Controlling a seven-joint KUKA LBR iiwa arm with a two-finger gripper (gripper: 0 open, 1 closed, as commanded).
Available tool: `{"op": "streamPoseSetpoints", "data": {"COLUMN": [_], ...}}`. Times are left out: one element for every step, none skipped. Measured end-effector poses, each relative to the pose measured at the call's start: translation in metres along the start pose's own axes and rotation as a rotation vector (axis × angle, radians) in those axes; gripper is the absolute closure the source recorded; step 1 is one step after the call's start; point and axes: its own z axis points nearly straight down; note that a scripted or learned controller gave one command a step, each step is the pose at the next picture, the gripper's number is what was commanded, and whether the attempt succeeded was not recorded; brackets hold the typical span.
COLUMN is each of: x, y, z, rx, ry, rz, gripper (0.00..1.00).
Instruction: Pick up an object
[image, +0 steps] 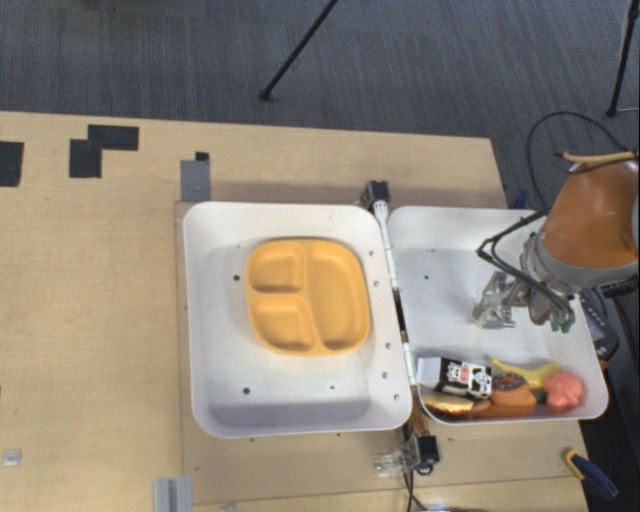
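Observation:
My gripper (508, 311) hangs over the right bin (440, 290), above its middle-right floor, with nothing visible between its fingers. Along that bin's near wall lies a pile of small objects: a black and white box (461, 377), a yellow banana-like piece (530, 373), an orange piece (510, 401) and a pink round toy (565, 391). The pile sits below the gripper in the view, apart from it. The arm's orange band (597, 217) covers the bin's right side.
The left bin (215, 300) holds a yellow sectioned plate (305, 296) at its middle. A ridge (392, 290) divides the two bins. Black cables (545, 150) loop beside the arm at the right. The wooden bench (90, 330) stretches to the left.

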Motion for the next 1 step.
{"op": "streamPoseSetpoints", "data": {"x": [-0.0085], "y": [0.0612], "z": [-0.084], "rx": [-0.001], "ry": [-0.002], "rz": [-0.057], "gripper": [1.0]}}
